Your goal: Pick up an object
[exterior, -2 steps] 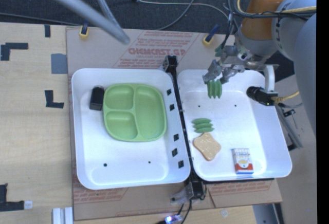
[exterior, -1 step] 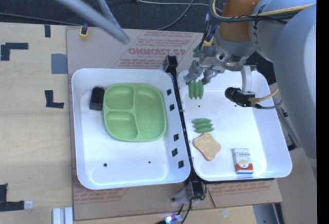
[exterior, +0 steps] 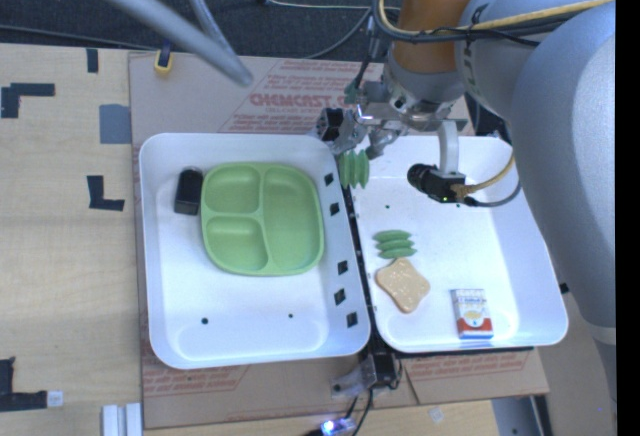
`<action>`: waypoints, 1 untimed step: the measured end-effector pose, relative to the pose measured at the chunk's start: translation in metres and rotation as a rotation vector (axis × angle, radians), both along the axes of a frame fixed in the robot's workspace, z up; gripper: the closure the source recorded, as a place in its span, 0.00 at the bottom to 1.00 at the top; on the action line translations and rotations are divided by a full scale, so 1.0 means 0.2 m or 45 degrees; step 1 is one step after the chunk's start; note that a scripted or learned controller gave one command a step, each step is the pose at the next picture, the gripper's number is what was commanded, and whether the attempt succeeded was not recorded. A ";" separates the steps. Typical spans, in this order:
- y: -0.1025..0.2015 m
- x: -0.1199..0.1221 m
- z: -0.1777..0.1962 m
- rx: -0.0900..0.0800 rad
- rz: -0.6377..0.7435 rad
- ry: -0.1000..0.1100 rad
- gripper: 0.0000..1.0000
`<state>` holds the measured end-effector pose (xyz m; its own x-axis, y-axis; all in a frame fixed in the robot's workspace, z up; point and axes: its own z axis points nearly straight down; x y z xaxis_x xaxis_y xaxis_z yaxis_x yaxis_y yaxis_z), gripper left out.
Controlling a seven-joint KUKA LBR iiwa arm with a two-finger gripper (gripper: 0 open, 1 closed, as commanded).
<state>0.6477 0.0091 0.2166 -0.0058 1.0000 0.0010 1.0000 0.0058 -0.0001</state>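
Right now my end effector (exterior: 352,156) hangs over the far left corner of the right bin (exterior: 520,224), close to the wall it shares with the left bin (exterior: 160,254). A ribbed green piece (exterior: 354,169) shows just beneath it, hanging upright; I judge it is pinched between the fingers, though the metal above hides the contact. It seems to be off the bin floor.

Left in the right bin are a pea pod (exterior: 395,243), a toast slice (exterior: 403,285) and a small carton (exterior: 472,313), all near the front and well apart from the tool. The left bin bears a green tray (exterior: 264,219) with 3 compartments and a black block (exterior: 188,191) touching its left edge.

To do this step well, I would raise straight up and slowly, keeping clear of the shared wall, since the piece hangs right beside it and a sideways nudge could knock it loose. I would confirm the hold before travelling.
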 end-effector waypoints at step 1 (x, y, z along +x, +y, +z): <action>0.28 -0.01 -0.03 -0.001 0.001 0.002 1.00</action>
